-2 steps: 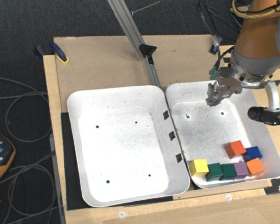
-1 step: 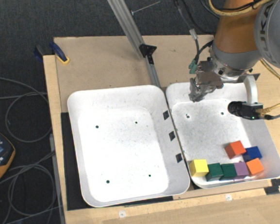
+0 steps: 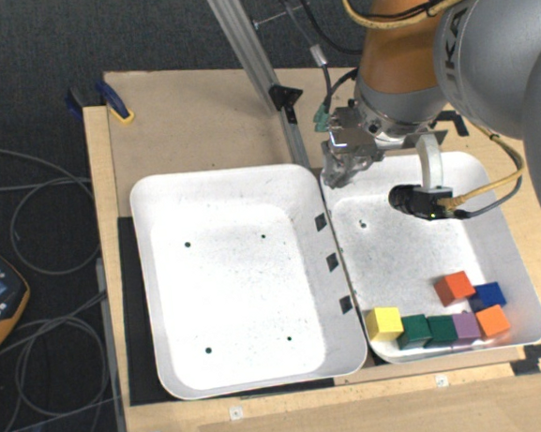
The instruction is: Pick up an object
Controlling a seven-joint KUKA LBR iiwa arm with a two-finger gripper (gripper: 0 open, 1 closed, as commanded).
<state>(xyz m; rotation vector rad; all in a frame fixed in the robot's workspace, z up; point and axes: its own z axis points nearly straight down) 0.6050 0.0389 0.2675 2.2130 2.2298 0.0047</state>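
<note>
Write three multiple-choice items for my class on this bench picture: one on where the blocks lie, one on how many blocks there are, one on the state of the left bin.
1. Where do the blocks lie?
A. in the near right corner of the right bin
B. in the middle of the left bin
C. on the bench outside the bins

2. How many blocks can be counted?
A. three
B. seven
C. twelve

3. What is the state of the left bin?
A. it holds the yellow block
B. it is tipped on its side
C. it lies flat with no block in it

Key: 1 A, since the yellow block, the red block and the rest cluster there; 2 B, since yellow, two green, purple, two orange-red and blue make seven; 3 C, since only its speckled white floor shows.
</note>
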